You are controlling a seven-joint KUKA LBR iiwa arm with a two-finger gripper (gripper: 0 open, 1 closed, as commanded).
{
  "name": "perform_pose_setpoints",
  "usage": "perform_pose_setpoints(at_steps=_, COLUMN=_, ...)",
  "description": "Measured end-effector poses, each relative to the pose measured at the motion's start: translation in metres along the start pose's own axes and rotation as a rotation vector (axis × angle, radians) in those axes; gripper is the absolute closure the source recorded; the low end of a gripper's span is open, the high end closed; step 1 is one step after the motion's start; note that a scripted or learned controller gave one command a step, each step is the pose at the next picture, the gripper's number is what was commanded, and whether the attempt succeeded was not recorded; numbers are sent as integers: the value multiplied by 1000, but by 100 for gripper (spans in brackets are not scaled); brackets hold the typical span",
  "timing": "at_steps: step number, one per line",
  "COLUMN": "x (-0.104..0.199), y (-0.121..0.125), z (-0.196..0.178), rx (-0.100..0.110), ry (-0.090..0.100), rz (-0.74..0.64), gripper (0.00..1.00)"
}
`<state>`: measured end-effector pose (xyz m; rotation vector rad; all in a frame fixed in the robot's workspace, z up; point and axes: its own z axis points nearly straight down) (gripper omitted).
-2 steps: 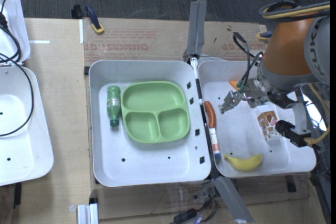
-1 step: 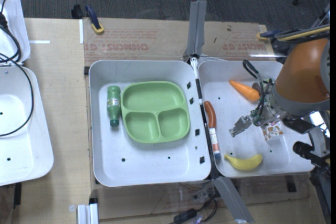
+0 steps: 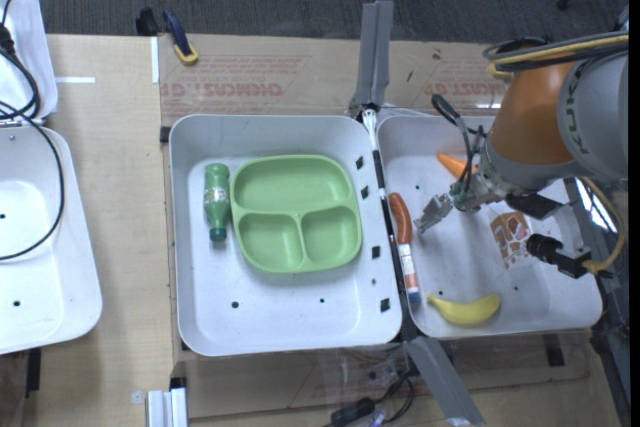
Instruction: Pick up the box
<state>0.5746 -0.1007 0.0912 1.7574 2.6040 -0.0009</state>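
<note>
The box (image 3: pixel 510 237) is small and white with red print. It lies on the floor of the right bin (image 3: pixel 560 310), near the right side, partly under the arm's wrist. My gripper (image 3: pixel 434 213) hangs low over the middle of the same bin, left of the box and apart from it. It points down and to the left, toward a red sausage-like item (image 3: pixel 399 215) at the bin's left wall. The grey arm with its orange band (image 3: pixel 530 120) reaches in from the right, above the box.
The right bin also holds an orange carrot (image 3: pixel 452 163) at the back, a banana (image 3: pixel 464 308) at the front and a white pen-like stick (image 3: pixel 408 270) along the left wall. In the left bin (image 3: pixel 200 305) are a green divided plate (image 3: pixel 296 212) and a green bottle (image 3: pixel 217 200).
</note>
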Motion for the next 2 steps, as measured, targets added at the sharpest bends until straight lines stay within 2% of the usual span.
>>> perform_pose_setpoints(at_steps=1, x=46, y=4, z=-100, rx=0, ry=-1, rz=-140, gripper=0)
perform_pose_setpoints(at_steps=2, x=25, y=-66, z=-53, rx=2, ry=1, rz=-107, gripper=0)
